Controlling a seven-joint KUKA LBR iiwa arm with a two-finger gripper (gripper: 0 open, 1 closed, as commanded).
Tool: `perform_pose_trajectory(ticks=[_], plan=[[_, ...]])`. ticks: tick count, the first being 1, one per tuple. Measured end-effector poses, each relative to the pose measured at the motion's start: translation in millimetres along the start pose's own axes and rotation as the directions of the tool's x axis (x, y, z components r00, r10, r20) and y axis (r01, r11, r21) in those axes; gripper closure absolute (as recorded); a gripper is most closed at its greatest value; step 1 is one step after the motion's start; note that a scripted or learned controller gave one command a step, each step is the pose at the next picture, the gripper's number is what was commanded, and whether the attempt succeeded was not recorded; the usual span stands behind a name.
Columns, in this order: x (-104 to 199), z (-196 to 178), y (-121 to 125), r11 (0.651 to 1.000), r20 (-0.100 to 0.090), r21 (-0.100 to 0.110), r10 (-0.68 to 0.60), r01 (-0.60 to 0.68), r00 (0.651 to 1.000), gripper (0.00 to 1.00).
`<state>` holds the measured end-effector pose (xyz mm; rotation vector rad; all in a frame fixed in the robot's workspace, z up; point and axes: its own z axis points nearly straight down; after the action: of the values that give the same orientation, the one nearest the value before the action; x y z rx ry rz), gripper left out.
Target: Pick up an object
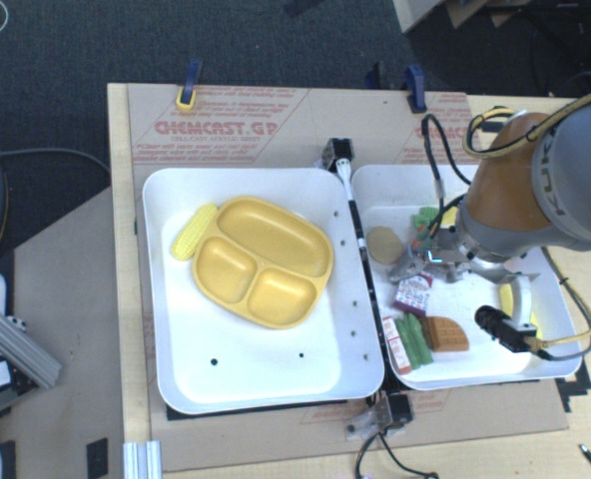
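The gripper [423, 259] reaches low into the right bin [395, 183] at centre right of the frame, its tip half lost among wiring and clutter; whether it is open or closed cannot be told. Just below it lies a small purple-and-white packet [412, 292], with a green block [412, 338], a red carton [394, 344] and a brown piece [447, 334] lower still. A tan disc [383, 244] sits left of the tip. The arm [535, 188] covers the bin's right part. In the left bin [166, 297], a yellow divided tray [262, 260] and corn cob [194, 231].
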<state>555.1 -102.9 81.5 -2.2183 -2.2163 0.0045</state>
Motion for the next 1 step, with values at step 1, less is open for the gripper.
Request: perform_pose_trajectory(ticks=[1], plan=[[-0.6, -13.7, 1.4, 1.0, 0.002, -0.007, 0.001, -0.001, 1.0, 1.0]])
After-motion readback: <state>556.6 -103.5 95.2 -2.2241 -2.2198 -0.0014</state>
